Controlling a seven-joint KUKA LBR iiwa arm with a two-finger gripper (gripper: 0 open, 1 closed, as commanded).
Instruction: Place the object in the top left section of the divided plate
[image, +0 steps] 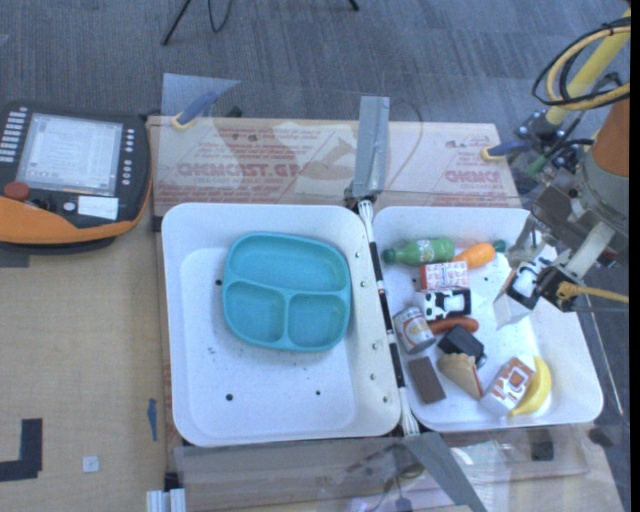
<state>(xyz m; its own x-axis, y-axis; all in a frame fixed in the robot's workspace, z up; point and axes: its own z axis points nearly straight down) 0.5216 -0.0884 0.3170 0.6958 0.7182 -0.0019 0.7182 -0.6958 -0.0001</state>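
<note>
Grey carpet (450, 60) surrounds a bench topped with printed cardboard (270, 165); at the far left you see a teach pendant (70, 170) with an orange base. On the bench, two white bins sit side by side. The left bin (185, 330) holds the teal divided plate (287, 262), which lies flat with one wide compartment along its far edge and two smaller ones along its near edge. The right bin (575, 385) holds every loose item you could pick. A green bottle (420, 250) and a carrot (478, 255) lie end to end at the top. A red and white carton (444, 274) lies just below them, and a black and white carton (445, 303) under that. Lower down are a can (412, 327), a red sausage (455, 325), a black block (462, 343), a tan wedge (462, 372) and a brown bar (427, 380). A banana (537, 390) curves beside an orange and white packet (507, 383). The gripper (535, 262) hangs over the right bin's right half, just right of the carrot. You cannot tell whether it is spread or closed, and no item is visibly in its grasp.
</note>
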